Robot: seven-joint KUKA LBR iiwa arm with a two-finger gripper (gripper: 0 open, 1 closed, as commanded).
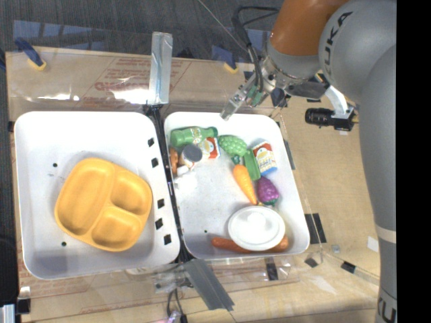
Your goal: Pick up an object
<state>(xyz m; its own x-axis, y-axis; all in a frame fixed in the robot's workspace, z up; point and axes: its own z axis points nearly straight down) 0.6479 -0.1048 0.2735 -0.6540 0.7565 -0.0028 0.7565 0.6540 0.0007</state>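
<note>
Writing: the grey arm (357, 52) bears the letters "UKA" in view on its casing beside the orange band (306, 12). The clear sheet on the bench (101, 79) shows faint red print, too blurred to read. The small carton (265, 157) has a red and white label, not legible.

Surface: brown bench under clear sheeting, taped at the corners with blue tape; dark carpet-like floor at the far side. Two shallow white bins, touching along a black-clipped seam.

Left bin (40, 133): one yellow compartment plate (102, 202), three wells, lying flat.

Right bin (209, 214), candidates for picking: green bottle (192, 137) on its side at the far left corner; a dark round cap (192, 153) just beside it; green vegetable (232, 145); carton; carrot (244, 183) slanting; purple fruit (268, 190) touching the carrot; white bowl (255, 227) at the near right, resting over a second long orange item (225, 243).

Gripper (236, 104): hangs over the right bin's far rim, above the objects, touching none; holding nothing; finger spread cannot be made out.
</note>
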